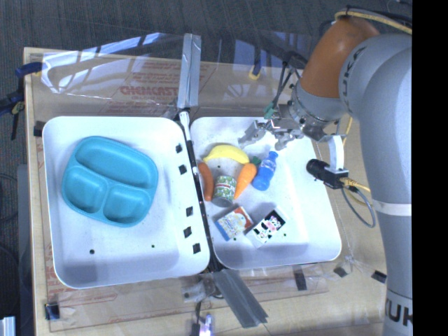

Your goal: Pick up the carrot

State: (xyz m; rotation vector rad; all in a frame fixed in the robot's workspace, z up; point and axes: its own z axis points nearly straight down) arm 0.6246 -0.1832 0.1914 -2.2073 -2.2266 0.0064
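hovering over upper part of right bin (318,247), gripper (274,133) sits at end of grey arm (378,110) w/ orange band, reaching in from right. fingers (253,134) look spread apart, nothing seen between them; not touching any item as far as can be told.

two carrots in right bin, both near its left-centre. carrot (244,180) lying tilted, thick end up by the banana, tip pointing down-left, touching or just beside green can (224,189). second carrot (206,179) lying along bin's left wall, just left of can. can't tell which one is meant.

banana (225,152) above both, just below-left of gripper. blue bottle (264,171) just right of first carrot, cap toward gripper. lower down: small carton (233,223) w/ blue & orange print, and black/white patterned box (267,227) beside it, well apart from gripper.

left bin (63,257) holding blue divided plate (109,180), 3 compartments, upper-left area. black clips along divider btwn bins.
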